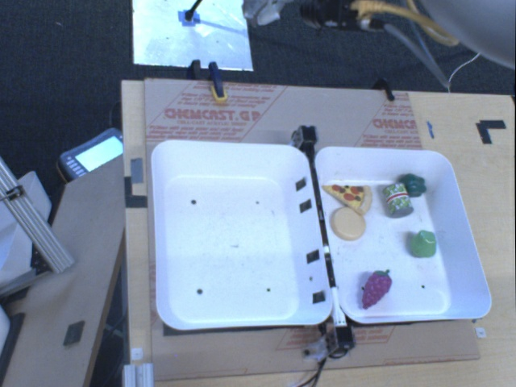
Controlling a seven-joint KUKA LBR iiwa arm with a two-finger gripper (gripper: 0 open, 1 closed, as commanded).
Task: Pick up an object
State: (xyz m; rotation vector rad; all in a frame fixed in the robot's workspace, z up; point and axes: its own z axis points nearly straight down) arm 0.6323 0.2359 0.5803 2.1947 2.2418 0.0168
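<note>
A: Where is the gripper [268, 5] now?

B: It is at the far edge of the view, well above the bench, over the dark floor beside a shiny metal plate [192, 21]. It is blurred and cut by the frame, so whether it is released or clenched I cannot tell. Nothing is seen in it.

A: And the things to pick up?

B: All are in the right bin [468, 240]. A pizza slice [348, 193] lies at the far left part, close to the wall between the bins. Just near of it, touching or almost touching, lies a round beige cookie [349, 225]. To the right of the pizza stands a small can with a green label [396, 199], and a dark green vegetable [414, 185] touches it at its far right side.

A: Something more?

B: Yes. A light green pepper-like piece [422, 243] sits alone near the right wall, and a purple bunch of grapes [376, 288] lies at the near side, apart from the others.

A: The left bin [173, 216]?

B: White, with a few small dark dots on its floor. Both bins rest on a cardboard sheet [266, 111] marked with red letters.
</note>
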